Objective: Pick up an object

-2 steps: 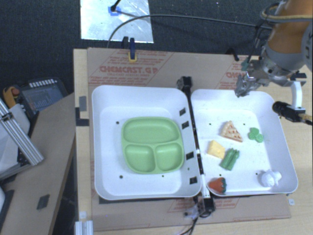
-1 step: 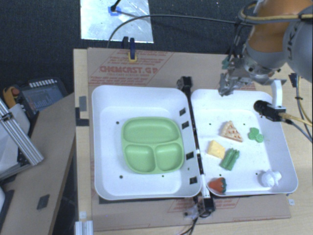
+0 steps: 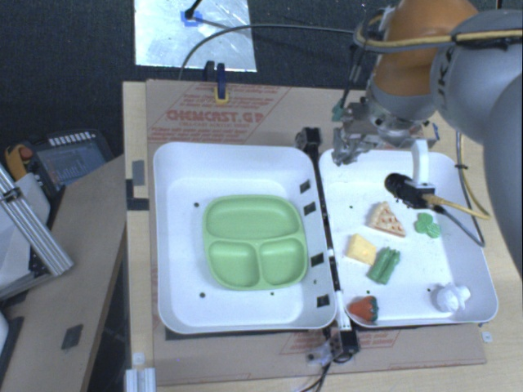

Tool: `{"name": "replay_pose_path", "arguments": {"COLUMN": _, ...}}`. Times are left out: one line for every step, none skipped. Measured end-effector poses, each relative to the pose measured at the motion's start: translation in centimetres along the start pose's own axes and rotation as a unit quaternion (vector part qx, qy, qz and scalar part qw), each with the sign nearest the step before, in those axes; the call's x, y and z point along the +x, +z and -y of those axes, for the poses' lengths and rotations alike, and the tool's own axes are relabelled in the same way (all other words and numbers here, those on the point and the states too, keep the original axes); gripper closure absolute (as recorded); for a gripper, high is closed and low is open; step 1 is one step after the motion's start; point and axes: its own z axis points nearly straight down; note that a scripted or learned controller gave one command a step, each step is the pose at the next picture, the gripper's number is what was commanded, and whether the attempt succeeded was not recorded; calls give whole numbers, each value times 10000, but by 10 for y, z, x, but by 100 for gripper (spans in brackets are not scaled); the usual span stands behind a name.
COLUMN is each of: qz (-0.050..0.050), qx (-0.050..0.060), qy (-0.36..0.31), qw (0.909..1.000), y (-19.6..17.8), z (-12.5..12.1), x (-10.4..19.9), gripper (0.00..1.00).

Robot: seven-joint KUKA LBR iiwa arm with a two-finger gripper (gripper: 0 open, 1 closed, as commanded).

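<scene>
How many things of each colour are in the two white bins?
Green: 3 (plate, bean bundle, small leafy piece)
Yellow: 1 (block)
Orange: 1 (pizza slice)
Red: 1 (strawberry)
White: 1 (lumpy piece)
Total: 7

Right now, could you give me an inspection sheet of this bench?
Surface: left bin and right bin, white, side by side on cardboard.
Job's things: in the right bin, pizza slice, yellow block, green stalks, green leaf, strawberry, white piece.
Clutter: green divided plate in the left bin.
Gripper: gripper over the right bin's far left corner, apart from the toys.
Cables: dark cable from the shiny sheet towards the arm.
Surroundings: control pad, metal rail at left.
</scene>
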Motion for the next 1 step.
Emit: {"name": "replay_pose_path", "arguments": {"qz": -2, "qx": -14, "qy": -1, "qw": 10000, "y": -4, "z": -6, "x": 52, "gripper": 100}}
